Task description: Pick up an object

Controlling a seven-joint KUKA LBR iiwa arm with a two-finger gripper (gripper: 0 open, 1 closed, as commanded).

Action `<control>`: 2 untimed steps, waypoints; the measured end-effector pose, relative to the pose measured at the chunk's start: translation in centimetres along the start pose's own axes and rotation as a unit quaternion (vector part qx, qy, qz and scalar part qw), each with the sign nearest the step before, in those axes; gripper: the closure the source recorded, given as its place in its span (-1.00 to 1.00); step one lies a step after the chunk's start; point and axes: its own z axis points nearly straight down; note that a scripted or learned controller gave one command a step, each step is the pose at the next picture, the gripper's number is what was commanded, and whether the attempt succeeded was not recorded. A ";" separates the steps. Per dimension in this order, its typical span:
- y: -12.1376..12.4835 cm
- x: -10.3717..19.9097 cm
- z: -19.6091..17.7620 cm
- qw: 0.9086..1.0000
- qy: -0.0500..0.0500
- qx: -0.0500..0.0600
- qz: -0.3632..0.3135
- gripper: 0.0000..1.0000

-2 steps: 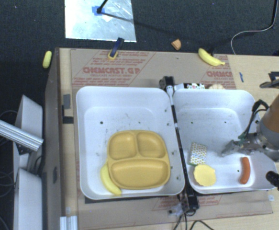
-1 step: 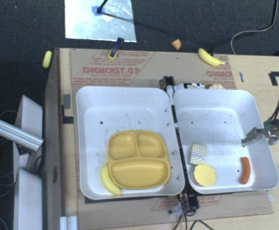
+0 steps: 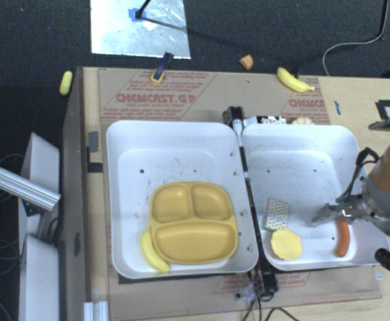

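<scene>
Two bins are seen side by side: the left bin holds a yellow tray with a banana against its near-left edge, and the right bin holds a sausage, a yellow disc and a small speckled block. The gripper is seen low over the near-right part of the right bin, just beyond the far end of the sausage. Whether its hand is spread or closed cannot be told; nothing is seen held in it.

The sausage is judged to be the likeliest target, lying near the right wall with its long axis running near to far. Several failures can be foreseen. If the descent is made at the sausage's far tip and not its middle, the rounded end may be squeezed out and the thing pushed toward the near wall. Since it is round, it may be rolled aside by a glancing touch. The nearness of the right wall may cause the wrist or a cable to be fouled. The disc lies flat and thin, so a grasp on it could be expected to close on nothing. A second banana on the far board lies outside both bins.
</scene>
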 end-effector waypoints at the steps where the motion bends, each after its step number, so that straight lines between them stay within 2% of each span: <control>1: 0.1 0.0 -1.0 1.000 0.000 -0.001 0.000 1.00; 2: 2.4 3.4 -7.4 1.000 0.000 -0.001 -0.001 1.00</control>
